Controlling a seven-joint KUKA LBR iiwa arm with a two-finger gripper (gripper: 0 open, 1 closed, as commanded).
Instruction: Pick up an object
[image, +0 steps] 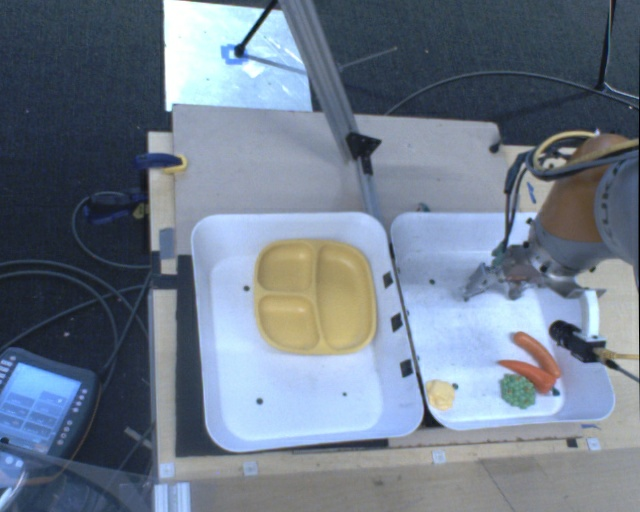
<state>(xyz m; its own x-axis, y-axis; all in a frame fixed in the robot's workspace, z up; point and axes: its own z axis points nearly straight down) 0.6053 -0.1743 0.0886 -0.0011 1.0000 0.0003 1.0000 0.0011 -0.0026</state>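
The right bin (440, 250) holds an orange-red carrot-like piece (537, 352) and a second one (526, 373) just below it. A green broccoli-like lump (517, 392) lies against them near the front right corner. Farther left, a small pale yellow object (440, 394) rests by the front rim. My gripper (476, 286) hangs low over the bin's bare upper middle, pointing left. It is well apart from all of these items, and nothing shows at its tip.
The left bin (300, 400) carries a yellow divided plate (315, 295) in its upper half. A grey pole (330, 80) slants down to the bench just behind the two bins. Cables and a handheld pendant (35, 395) lie on the floor at left.
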